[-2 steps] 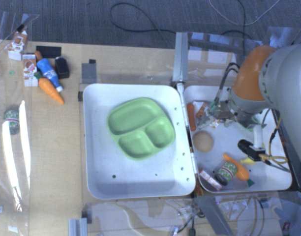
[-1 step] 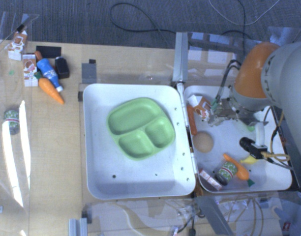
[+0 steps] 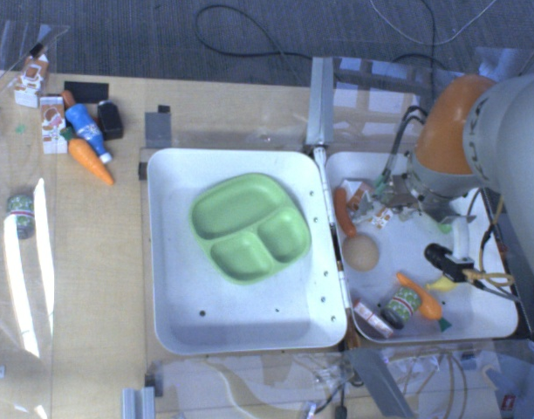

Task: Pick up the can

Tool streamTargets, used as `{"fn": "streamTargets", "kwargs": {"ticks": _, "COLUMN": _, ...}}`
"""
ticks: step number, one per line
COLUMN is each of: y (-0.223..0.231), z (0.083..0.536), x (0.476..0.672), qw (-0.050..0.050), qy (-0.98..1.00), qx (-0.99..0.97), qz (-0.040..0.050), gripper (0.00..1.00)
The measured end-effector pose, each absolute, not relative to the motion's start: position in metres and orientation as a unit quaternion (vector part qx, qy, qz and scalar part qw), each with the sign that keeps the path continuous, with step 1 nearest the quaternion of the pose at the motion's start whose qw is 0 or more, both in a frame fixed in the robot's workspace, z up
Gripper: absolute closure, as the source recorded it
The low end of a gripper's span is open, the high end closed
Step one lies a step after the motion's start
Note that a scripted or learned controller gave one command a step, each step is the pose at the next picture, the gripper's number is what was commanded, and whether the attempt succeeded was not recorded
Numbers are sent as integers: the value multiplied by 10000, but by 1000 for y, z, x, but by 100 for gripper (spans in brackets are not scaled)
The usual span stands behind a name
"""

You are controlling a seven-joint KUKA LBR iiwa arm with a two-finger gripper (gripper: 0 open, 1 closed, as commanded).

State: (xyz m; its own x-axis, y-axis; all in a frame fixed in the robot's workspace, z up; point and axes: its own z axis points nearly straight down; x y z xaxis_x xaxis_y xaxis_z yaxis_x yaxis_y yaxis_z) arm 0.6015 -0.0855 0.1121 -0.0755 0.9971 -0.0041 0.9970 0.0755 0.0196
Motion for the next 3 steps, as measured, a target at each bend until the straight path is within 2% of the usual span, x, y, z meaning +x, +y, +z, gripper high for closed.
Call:
{"fn": "streamTargets", "kwargs": {"ticks": 1, "y": -85, "z": 123, "x": 603, "qw": 101, "qy": 7358, "qx": 6771, "qz": 64, "gripper": 100}}
{"fn": "streamTargets", "kwargs": {"ticks": 2, "y": -67, "z": 187, "x": 670, "qw": 23, "qy": 6315, "qx": 7754, "qz": 21, "gripper": 100}}
{"fn": "streamTargets", "kwargs": {"ticks": 3, "y": -67, "z": 186, "x": 670, "qw": 20, "qy": 6318, "qx": 7752, "qz": 18, "gripper": 0}}
